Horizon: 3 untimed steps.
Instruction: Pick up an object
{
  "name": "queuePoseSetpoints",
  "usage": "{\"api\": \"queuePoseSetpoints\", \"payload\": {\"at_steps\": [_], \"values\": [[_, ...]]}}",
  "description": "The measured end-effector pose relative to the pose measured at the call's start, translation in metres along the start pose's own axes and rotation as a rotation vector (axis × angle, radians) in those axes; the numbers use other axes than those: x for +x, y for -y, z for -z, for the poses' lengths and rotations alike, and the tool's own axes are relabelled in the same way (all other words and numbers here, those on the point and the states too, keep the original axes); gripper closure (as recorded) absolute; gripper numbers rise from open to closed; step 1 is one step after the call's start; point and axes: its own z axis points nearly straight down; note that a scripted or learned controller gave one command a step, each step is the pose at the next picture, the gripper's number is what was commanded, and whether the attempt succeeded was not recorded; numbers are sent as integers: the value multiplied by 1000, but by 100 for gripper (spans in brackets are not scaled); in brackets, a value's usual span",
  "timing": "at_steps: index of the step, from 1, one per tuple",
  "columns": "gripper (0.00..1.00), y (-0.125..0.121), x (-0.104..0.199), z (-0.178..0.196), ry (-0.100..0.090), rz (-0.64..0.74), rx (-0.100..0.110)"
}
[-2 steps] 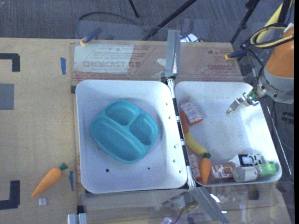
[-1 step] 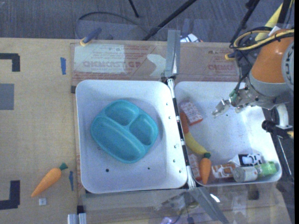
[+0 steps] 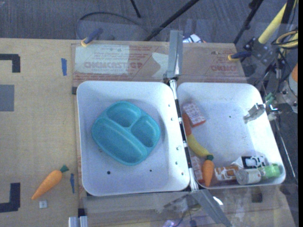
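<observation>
Near-edge clutter, carrot (image 3: 207,172) and bottle (image 3: 258,174); hand (image 3: 253,112) hovers right, grip unclear, so perhaps descend squarely.

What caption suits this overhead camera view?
Gripper over the right bin of toy food; blue plate in the left bin.

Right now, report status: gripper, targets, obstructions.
Gripper at right bin's right edge, holding nothing. Banana, carrot, box, bottle lie along the left and bottom walls. Bare floor between gripper and items.
</observation>
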Motion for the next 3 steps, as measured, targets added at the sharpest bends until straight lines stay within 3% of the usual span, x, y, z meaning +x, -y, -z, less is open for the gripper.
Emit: {"api": "queuePoseSetpoints", "payload": {"at_steps": [1, 2, 3], "values": [[0, 46, 53, -94, 1, 765, -5], [0, 36, 4, -95, 2, 757, -4], [100, 34, 2, -82, 8, 753, -13]]}}
